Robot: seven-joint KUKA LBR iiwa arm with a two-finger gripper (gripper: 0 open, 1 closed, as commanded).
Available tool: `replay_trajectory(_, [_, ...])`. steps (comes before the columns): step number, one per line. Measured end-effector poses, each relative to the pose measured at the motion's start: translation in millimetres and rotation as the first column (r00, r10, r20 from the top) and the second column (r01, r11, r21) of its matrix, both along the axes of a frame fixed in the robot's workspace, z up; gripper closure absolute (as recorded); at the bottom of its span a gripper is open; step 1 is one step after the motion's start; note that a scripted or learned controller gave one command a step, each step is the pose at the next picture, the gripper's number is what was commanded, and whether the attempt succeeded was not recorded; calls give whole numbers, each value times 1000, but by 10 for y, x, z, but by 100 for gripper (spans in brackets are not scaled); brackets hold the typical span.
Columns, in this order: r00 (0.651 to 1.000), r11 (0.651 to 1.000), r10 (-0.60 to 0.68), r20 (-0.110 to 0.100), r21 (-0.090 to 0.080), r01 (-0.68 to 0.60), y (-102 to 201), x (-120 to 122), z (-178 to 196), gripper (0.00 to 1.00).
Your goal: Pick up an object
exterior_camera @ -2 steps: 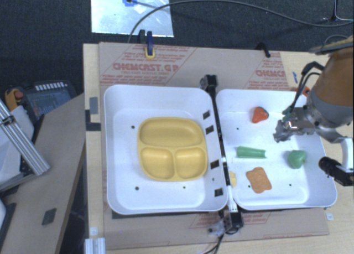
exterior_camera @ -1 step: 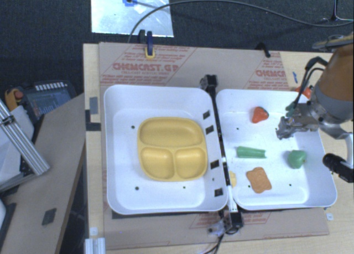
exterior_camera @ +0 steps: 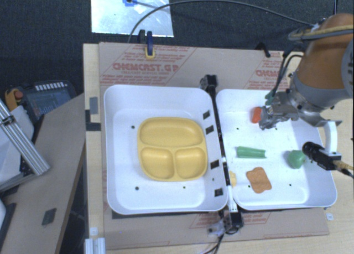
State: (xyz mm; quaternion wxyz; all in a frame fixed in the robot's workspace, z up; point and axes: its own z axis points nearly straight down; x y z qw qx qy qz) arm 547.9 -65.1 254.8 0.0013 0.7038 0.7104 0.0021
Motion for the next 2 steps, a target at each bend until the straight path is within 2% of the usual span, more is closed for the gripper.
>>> replay_trajectory(1, [1000, 1000, 1, -1, 1, -1, 505, 249, 46, 100])
replay_trajectory(2, [1000, 1000, 0, -2, 0, 0, 971, 509, -147, 100])
